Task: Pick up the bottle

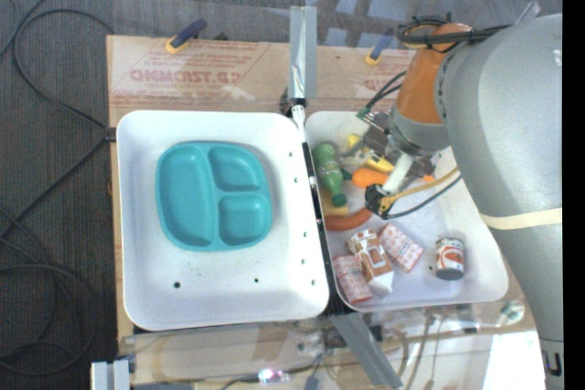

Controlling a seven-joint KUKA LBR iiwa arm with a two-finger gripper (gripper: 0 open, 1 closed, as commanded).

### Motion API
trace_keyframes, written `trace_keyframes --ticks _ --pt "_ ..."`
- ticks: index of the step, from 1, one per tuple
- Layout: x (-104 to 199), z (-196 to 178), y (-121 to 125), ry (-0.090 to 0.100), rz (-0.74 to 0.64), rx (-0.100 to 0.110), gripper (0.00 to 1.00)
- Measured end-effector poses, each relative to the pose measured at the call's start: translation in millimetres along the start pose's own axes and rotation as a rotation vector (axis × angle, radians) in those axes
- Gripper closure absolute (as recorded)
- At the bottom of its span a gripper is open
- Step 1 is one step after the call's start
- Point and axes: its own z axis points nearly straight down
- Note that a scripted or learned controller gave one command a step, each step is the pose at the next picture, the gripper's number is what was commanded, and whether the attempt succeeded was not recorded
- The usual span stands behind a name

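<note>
Bottle: the green bottle [329,171] lies on its side in the right bin [475,283], close along its left wall and crowded by toy food.
Claw: the claw [386,162] hangs low over that bin, just right of the bottle. The wrist hides it, so I cannot tell whether it is open or holding anything.
Why there: probably lined up for a grasp, though it looks offset toward the orange piece [370,178].
Left bin: the teal divided plate [215,195] plays no part.

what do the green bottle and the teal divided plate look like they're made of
Green bottle: likely plastic, glossy, with a pale highlight on its side; glass can't be ruled out.
Teal divided plate: looks like moulded plastic, smooth, uniform colour, rounded compartment edges.
</note>
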Motion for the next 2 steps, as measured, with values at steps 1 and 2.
trace_keyframes --ticks 1,2 --pt "0.1 -4.0 -1.2 -0.004 -0.001 0.008 1.00" --pt "-24.1 -89.0 -2.8 -0.005 0.025 0.010 1.00"
